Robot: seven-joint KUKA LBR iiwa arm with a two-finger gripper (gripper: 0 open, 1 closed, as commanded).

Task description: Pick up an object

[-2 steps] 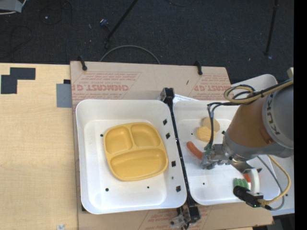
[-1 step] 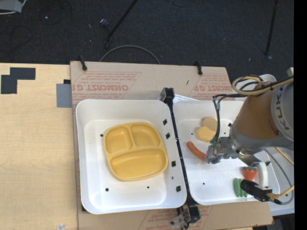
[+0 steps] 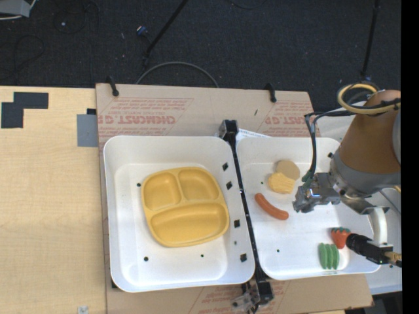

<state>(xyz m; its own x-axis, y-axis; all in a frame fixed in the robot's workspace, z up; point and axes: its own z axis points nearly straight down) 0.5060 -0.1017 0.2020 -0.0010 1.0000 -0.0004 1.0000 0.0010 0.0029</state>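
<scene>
The right bin (image 3: 288, 267) holds a red sausage (image 3: 271, 207), a yellow cheese wedge (image 3: 281, 184), a tan round piece (image 3: 287, 169), a green pod (image 3: 328, 256) and a small red-orange piece (image 3: 339, 237). My gripper (image 3: 308, 199) hangs low over the right bin, just right of the sausage and the cheese wedge. Nothing is visibly held between its fingers. The arm's orange band (image 3: 365, 142) rises above it at the right.
The left bin (image 3: 124, 175) holds a yellow compartment plate (image 3: 185, 205). A black divider (image 3: 239, 195) runs between the bins. Cables loop above the wrist at the right. The wooden bench top extends to the left.
</scene>
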